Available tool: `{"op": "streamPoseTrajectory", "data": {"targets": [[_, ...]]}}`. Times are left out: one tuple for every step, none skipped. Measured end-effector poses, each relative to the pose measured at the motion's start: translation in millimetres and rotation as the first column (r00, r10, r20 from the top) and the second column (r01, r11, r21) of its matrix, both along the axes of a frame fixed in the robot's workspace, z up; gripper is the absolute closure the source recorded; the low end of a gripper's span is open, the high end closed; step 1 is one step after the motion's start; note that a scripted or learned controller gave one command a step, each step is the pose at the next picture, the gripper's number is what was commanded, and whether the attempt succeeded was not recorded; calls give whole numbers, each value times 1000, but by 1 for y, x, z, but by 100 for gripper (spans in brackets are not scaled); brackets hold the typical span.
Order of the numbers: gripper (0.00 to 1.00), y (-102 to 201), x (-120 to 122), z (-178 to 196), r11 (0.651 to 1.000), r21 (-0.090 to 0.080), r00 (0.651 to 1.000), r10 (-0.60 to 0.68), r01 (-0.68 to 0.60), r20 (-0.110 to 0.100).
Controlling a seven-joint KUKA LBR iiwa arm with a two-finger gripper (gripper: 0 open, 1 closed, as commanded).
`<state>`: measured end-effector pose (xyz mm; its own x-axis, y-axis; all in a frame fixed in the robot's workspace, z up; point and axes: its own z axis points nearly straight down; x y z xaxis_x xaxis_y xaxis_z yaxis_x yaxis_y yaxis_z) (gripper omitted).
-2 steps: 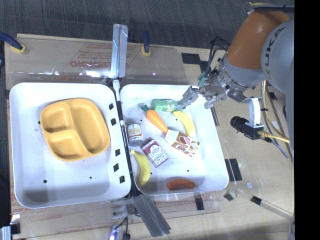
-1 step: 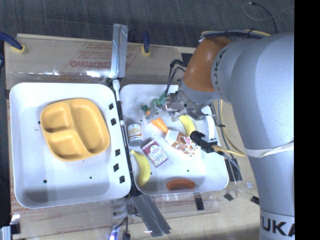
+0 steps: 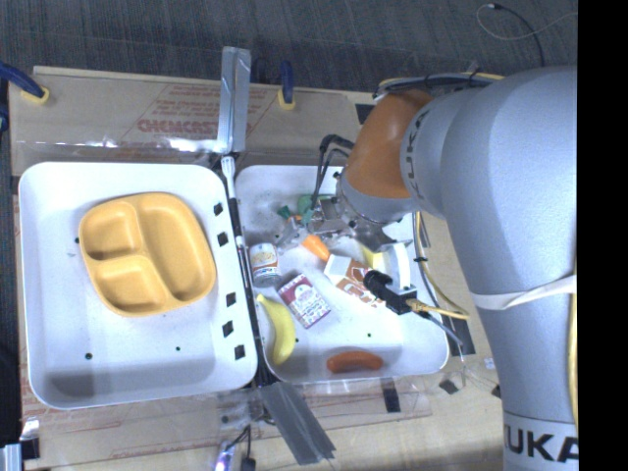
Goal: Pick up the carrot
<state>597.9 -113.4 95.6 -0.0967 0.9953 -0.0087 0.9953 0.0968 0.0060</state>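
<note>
Grey arm (image 3: 500, 224) overhangs the carrot (image 3: 315, 246) amid clutter; pincer (image 3: 312, 226) state unclear.

You can see the arm (image 3: 491, 194) covering the right bin's (image 3: 294, 361) upper right corner, and the frame's right and bottom edges cut the arm off. The gripper (image 3: 312, 226) is too cluttered to make out its state. The carrot (image 3: 315, 246) shows partly beneath it; small packets (image 3: 343, 273) nearby are too blurred to read.

One fixed camera high above the bench (image 3: 118, 106) — slanted down, both bins (image 3: 39, 263) visible.
</note>
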Motion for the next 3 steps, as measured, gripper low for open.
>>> {"op": "streamPoseTrajectory", "data": {"targets": [[0,28,6,115,971,7,971,240,-240,-7],[0,-13,32,4,985,10,985,175,-174,-16],[100,-13,33,14,984,10,984,179,-179,-16]]}}
